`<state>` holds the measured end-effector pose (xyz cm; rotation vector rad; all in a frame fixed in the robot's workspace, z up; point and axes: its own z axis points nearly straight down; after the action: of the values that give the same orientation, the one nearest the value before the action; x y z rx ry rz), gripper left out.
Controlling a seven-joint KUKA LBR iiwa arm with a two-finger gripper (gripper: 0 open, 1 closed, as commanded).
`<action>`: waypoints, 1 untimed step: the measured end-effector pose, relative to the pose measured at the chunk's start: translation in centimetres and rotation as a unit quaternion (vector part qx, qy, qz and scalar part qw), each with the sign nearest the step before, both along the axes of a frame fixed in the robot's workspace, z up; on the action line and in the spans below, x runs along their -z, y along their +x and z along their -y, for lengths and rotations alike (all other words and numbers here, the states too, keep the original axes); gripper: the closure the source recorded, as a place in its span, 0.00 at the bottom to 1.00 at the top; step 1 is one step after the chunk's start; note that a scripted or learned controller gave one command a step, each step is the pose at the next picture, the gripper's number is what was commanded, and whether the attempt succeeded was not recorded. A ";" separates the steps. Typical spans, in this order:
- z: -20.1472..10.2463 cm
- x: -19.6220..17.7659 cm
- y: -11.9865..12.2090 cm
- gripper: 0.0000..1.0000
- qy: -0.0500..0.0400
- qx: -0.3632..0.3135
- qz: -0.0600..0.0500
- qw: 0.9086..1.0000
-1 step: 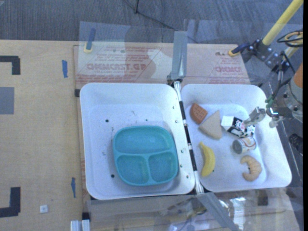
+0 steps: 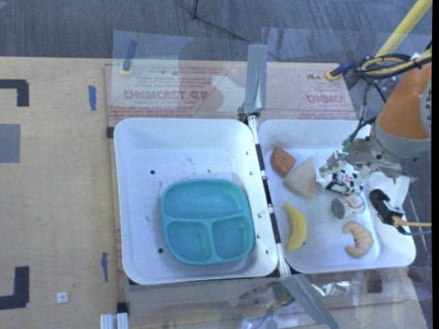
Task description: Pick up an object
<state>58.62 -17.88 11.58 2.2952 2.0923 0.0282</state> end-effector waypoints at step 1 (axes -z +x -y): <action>2.5 2.8 0.4 0.00 0.006 0.000 -0.015 1.000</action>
<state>58.99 -20.35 8.74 2.3175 2.1118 0.0065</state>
